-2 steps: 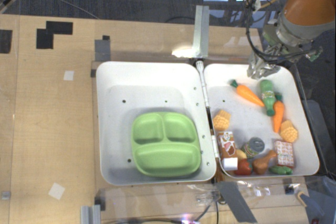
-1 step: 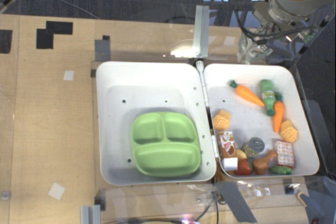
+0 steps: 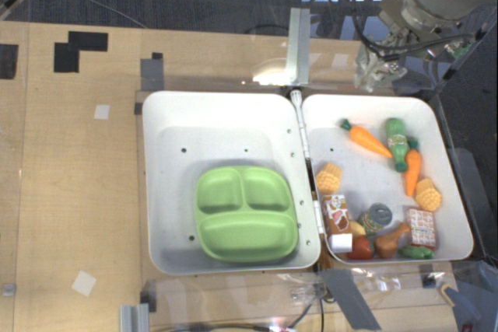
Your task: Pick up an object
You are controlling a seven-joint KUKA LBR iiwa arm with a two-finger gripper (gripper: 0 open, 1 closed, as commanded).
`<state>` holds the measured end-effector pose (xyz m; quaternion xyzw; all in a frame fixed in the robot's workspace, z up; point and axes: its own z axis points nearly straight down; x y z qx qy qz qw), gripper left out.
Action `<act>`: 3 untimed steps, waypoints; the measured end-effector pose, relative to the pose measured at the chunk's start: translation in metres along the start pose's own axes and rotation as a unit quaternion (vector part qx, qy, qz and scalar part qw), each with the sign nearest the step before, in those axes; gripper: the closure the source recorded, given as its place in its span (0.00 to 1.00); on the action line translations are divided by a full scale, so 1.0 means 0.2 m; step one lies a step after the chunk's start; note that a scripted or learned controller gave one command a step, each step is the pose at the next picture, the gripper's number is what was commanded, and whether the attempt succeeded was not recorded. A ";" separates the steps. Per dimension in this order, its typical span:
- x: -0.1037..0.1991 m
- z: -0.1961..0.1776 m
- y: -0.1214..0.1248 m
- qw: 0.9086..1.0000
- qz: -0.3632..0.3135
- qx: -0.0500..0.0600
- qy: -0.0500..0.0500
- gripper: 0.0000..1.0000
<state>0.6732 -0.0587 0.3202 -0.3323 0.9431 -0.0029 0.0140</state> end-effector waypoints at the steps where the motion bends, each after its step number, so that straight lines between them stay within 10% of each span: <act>1: -0.01 -0.07 0.00 1.000 -0.001 0.003 -0.005 1.00; 3: -0.06 -0.07 0.08 1.000 0.008 -0.001 0.001 1.00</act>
